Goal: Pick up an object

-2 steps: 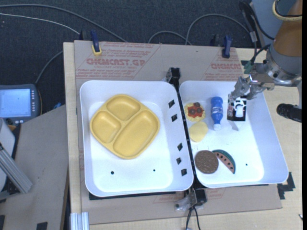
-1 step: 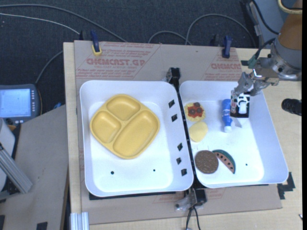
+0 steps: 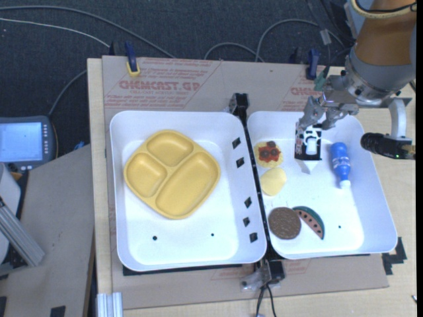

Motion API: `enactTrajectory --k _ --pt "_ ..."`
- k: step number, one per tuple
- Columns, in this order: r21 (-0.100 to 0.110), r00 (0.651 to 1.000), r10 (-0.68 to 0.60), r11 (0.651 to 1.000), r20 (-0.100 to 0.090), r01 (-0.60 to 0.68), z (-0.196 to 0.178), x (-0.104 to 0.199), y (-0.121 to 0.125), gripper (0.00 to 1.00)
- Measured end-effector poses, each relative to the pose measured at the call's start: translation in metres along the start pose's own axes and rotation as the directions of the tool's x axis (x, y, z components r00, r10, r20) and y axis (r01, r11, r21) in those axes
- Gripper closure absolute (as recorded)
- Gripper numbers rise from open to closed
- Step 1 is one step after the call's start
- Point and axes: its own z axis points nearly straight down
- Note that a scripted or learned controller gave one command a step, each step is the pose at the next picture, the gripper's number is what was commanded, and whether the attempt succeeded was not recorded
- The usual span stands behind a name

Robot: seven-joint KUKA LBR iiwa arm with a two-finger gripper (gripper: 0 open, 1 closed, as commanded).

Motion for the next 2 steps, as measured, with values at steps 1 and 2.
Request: enactTrajectory --k 1,2 --pt "0.0 1.0 0.001 1.0 0.001 -0.001 -0.001 0.051 0.009 1.0" --pt "0.005 1.0 0.0 1.0 0.0 0.0 0.022 0.104 0.02 1.0"
